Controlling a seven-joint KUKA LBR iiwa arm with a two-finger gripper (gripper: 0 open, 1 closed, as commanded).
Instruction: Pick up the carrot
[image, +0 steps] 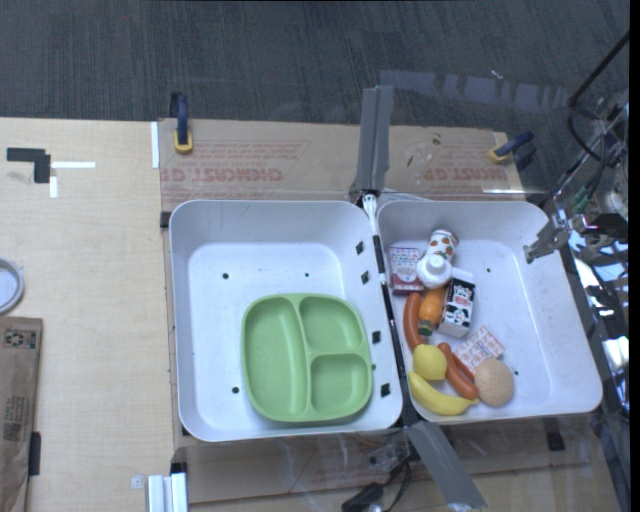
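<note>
Carrot (431, 306) lies in right white bin (540, 330) on wooden bench (80, 250).

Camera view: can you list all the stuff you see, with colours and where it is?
Shallow white plastic bins: 2, side by side on the bench.
Green divided plastic plate: 1, left bin.
Orange toy carrot: 1, right bin, in the pile by the left wall.
Yellow toy banana: 1, right bin, front.
Yellow toy lemon: 1, above the banana.
Red toy sausages: 2, red-orange, beside the lemon.
Tan round bread roll: 1, right of the sausages.
Black-and-white milk carton: 1, beside the carrot.
Blue-and-yellow clamps: 2, back edge.
Metal two-finger gripper: 1, grey, over the right bin's right rim.
</note>
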